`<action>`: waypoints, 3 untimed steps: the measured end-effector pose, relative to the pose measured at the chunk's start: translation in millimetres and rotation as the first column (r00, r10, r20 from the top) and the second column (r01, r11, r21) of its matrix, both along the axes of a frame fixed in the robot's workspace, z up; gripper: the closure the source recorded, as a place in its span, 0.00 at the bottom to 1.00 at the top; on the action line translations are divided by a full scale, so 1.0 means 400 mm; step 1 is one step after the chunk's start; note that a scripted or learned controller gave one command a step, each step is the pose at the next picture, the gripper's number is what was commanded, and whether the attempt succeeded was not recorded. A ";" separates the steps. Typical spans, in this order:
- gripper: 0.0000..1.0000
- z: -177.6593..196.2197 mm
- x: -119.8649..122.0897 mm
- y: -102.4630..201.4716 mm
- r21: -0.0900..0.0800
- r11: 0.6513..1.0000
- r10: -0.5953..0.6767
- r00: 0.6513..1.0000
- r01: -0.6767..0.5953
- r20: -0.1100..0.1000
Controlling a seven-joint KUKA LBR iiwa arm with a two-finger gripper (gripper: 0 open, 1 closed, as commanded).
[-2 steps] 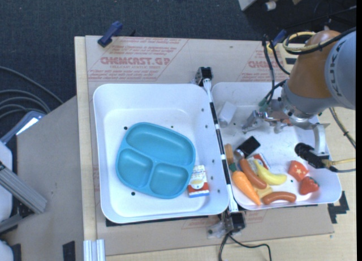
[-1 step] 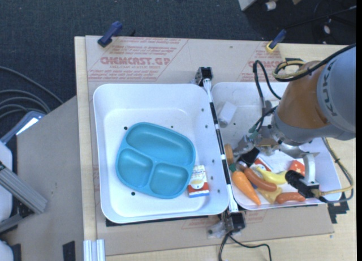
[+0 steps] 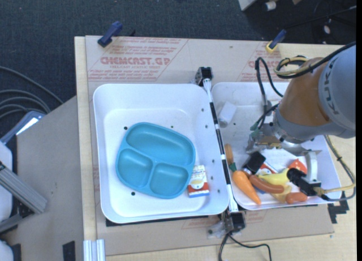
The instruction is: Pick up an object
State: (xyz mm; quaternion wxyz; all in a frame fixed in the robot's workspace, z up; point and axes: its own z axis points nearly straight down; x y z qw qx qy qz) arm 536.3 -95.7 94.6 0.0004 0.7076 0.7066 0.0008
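Orange toy carrot point(image 3: 246, 187), tapered, lying at the six o'clock edge of the right bin point(image 3: 240, 93), long axis slanted from ten o'clock to four o'clock, narrow tip toward four. Gripper point(image 3: 261, 141) above at one o'clock; jaw spread impossible to tell.

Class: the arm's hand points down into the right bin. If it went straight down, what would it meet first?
Probably the small black object beside the toy carrot, or bare floor of the right bin. The hand hangs just above them; depth is unclear.
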 end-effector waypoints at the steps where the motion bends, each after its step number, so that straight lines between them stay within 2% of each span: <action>1: 1.00 0.226 0.066 0.046 0.000 1.000 0.002 1.000 -0.002 -0.001; 2: 0.00 0.225 0.065 0.045 0.000 1.000 0.001 1.000 -0.001 -0.002; 3: 0.00 0.095 -0.037 -0.028 0.000 1.000 0.000 1.000 0.000 -0.004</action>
